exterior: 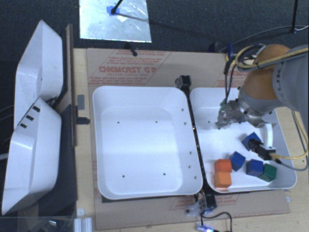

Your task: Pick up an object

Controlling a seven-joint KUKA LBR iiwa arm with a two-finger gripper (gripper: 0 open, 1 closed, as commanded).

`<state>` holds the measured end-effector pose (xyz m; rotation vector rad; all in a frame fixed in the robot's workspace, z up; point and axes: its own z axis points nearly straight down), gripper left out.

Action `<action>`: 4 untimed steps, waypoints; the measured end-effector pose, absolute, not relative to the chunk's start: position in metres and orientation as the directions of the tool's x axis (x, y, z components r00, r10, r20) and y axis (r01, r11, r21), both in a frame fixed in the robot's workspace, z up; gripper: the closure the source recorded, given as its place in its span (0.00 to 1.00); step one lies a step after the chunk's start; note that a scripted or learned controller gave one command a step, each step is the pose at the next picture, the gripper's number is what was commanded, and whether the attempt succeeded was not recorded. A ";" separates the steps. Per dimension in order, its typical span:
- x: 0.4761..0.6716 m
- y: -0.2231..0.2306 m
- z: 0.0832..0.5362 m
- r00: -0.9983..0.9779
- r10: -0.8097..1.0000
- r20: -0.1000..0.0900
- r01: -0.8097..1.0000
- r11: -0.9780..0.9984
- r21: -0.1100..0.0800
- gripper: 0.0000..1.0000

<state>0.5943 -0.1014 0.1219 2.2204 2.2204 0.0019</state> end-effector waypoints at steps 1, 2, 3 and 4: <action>0.604 -0.103 0.180 -0.001 1.000 -0.001 1.000 0.001 0.006 1.00; 0.605 -0.103 0.233 -0.001 1.000 -0.001 1.000 0.001 0.006 1.00; 0.606 -0.043 0.235 -0.006 1.000 0.001 1.000 0.006 0.002 1.00; 0.605 0.016 0.233 -0.006 1.000 0.002 1.000 0.006 0.001 1.00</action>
